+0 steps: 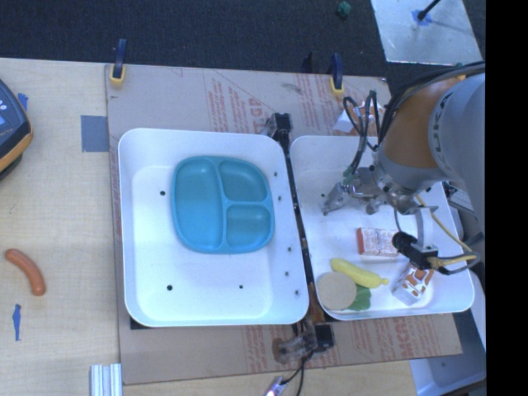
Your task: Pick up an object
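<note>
Two white bins sat side by side on the worktop (58, 188), and off to the far left, outside both, a small sausage-shaped toy (25, 271) lay alone on the wood, out of play as far as I could judge. In the left bin (136, 295) a blue divided plate (223, 203) rested flat near the middle. All the likely pickings were in the right bin (318, 159), bunched toward its near edge: a tan disc (336, 289) over something green, a yellow banana-like piece (358, 272) just beside it, a small red-and-white packet (379, 242) behind that, and a little box (412, 283) near the right corner. The arm (429, 134) hung over that bin with its end effector (355, 195) low over bare floor behind the packet; whether it was open or closed I could not tell, and I saw nothing held in it.
</note>
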Available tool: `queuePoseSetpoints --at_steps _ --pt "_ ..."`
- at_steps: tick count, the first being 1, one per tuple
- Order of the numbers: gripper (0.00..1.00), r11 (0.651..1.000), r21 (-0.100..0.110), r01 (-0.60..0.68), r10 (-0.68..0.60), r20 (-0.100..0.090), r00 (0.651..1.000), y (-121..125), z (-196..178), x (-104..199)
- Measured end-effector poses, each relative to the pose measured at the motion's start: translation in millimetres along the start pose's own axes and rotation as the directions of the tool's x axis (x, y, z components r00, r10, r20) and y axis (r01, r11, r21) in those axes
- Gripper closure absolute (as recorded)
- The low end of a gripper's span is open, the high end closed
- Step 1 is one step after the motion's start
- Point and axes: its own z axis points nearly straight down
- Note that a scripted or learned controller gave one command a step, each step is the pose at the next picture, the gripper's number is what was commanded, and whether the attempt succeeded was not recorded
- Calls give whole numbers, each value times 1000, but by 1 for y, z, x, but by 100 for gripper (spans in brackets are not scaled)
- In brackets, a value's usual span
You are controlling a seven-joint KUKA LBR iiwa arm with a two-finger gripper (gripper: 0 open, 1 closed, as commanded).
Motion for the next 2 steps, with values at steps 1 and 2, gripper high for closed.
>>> queuePoseSetpoints --at_steps 1,2 --pt "0 1000 0 -2 2 0 1000 -42 -56 -23" --pt "0 1000 2 1 -1 0 1000 -105 1 -6"
